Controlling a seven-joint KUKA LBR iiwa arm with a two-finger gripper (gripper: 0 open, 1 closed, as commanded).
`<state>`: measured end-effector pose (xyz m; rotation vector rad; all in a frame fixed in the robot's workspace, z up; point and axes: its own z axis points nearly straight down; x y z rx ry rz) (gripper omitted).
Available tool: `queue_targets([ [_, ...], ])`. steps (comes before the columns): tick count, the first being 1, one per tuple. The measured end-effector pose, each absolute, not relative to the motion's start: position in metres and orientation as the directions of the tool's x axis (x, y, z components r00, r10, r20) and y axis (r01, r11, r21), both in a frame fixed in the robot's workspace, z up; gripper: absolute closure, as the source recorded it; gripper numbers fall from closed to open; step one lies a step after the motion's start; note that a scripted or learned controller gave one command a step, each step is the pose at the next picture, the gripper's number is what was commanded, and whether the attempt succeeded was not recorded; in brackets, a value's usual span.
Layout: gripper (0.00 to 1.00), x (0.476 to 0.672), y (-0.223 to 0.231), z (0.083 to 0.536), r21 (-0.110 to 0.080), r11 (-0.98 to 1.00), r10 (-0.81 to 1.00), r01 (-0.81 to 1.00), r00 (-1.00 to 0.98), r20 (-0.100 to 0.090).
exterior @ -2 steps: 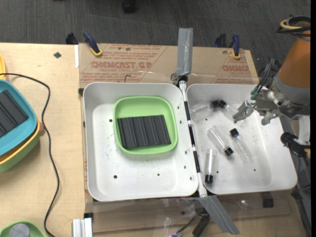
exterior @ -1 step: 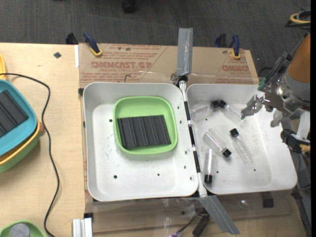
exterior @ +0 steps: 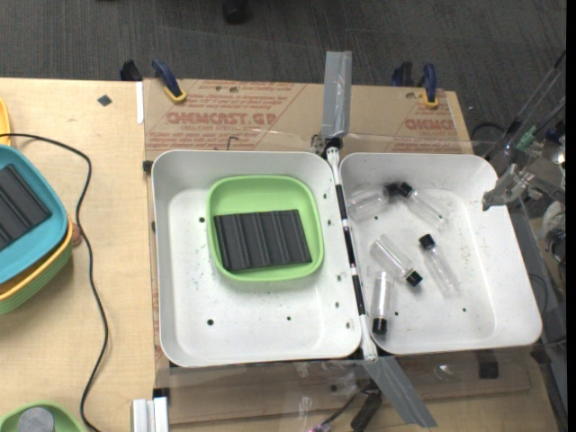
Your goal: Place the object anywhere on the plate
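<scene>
Behind both bins [exterior: 180,331], cardboard [exterior: 234,115] with red "CHEMCAST GP" lettering; hand [exterior: 500,191] at right rim, grip state indiscernible.

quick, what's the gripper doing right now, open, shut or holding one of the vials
Gripper: at the right bin's right rim; open or shut cannot be told, no vial seen in it.

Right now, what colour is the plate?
Green plate, with a dark ribbed mat; camera view.
</scene>
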<state>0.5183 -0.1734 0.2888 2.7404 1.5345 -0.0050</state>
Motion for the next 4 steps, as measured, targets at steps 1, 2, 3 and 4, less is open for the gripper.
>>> queue_targets([
  [1,0.0,0.494,-0.171,0.297,-0.004,-0.616,0.788,0.788,0.616,-0.004],
  [2,0.0,0.478,-0.194,0.311,-0.001,-0.785,0.62,0.62,0.785,-0.005],
  [3,0.0,0.478,-0.203,0.353,-0.001,-0.934,0.357,0.357,0.934,-0.005],
  [4,0.0,0.477,-0.22,0.297,-0.003,-0.973,0.231,0.231,0.973,-0.007],
])
